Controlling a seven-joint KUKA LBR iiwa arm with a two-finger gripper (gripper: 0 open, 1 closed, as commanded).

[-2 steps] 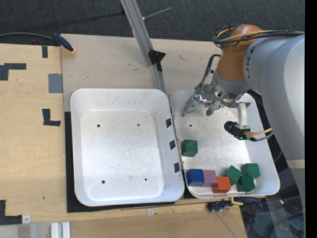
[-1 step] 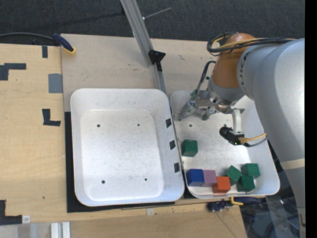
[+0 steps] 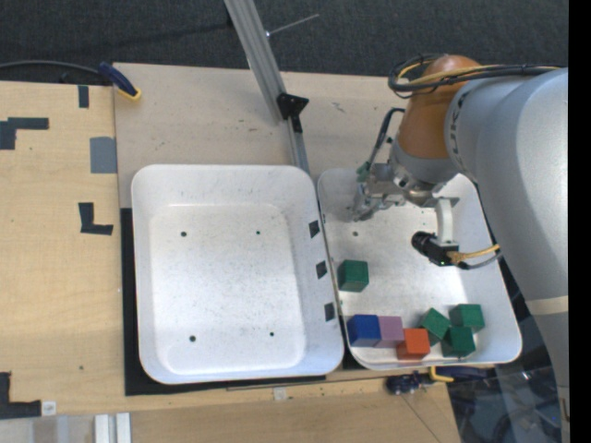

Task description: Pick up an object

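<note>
1. While the pincer (image 3: 362, 206) hangs over the upper left part of the right bin (image 3: 480, 275), near the wall it shares with the left bin (image 3: 148, 247), nothing shows between its tips, so I judge the step in hand is the approach and no object is picked yet
2. I cannot tell if the pincer is apart or together, because the part is small and blurred against the white floor
3. The nearest candidate is a single green block (image 3: 353, 275), lying apart from the others, below the pincer in the picture
4. The other blocks crowd the bottom edge of the right bin: a blue block (image 3: 364, 329), a pale purple block (image 3: 391, 329), an orange block (image 3: 415, 342) and a group of green blocks (image 3: 454, 329), some touching
5. The next move, in my judgement, calls for bringing the pincer above the single green block and going down around it
6. The big grey arm (image 3: 526, 173) covers the right rim of the bin, so anything lying there is hidden
</note>
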